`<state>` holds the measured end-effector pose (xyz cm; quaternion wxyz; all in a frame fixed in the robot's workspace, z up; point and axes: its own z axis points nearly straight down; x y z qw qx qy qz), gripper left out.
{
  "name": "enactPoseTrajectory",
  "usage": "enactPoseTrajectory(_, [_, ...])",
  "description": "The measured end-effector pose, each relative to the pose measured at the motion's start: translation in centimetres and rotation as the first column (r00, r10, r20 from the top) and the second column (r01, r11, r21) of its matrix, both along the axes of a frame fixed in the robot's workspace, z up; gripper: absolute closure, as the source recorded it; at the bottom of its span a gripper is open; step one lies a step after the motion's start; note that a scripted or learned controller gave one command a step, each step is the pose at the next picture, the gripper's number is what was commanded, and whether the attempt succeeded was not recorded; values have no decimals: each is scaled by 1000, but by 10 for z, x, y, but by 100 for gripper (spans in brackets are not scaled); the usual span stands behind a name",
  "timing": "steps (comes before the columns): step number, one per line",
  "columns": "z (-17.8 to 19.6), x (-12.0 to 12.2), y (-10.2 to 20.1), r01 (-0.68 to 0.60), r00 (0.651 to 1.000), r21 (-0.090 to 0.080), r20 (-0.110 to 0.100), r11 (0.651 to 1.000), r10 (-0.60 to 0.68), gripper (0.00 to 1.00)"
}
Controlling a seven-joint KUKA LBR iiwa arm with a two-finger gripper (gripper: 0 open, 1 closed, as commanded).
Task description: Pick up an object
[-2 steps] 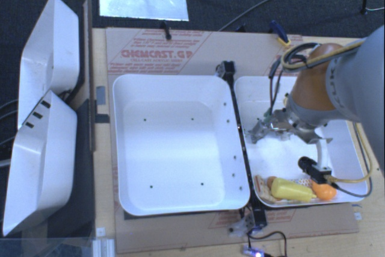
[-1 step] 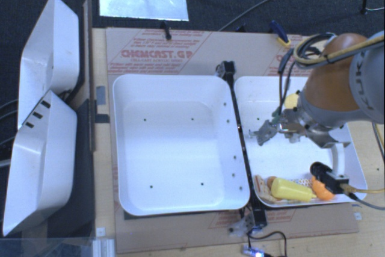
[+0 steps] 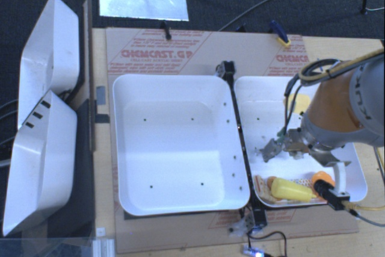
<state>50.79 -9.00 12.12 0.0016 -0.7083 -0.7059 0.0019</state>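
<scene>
pincer (image 3: pixel 271 150) low in right bin (image 3: pixel 258 99) | grip state: cannot tell | yellow object (image 3: pixel 292 190) near front wall

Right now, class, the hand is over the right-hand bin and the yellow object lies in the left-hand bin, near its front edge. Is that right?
Not quite. The hand is indeed over the right-hand bin, but the yellow object lies in that same right-hand bin, near its front edge, not in the left-hand bin. The camera view shows this.
</scene>
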Motion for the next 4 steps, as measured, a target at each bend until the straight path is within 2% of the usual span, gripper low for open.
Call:
enactPoseTrajectory(1, [65, -20, 35, -7, 1000, 1, 11, 1000, 7, 0])
enactPoseTrajectory(2, [63, -21, 66, -7, 1000, 1, 6, 1000, 7, 0])
enactPoseTrajectory(3, [73, -21, 65, -4, 1000, 1, 7, 1000, 4, 100])
enactPoseTrajectory(4, [73, -21, 65, -4, 1000, 1, 6, 1000, 4, 0])
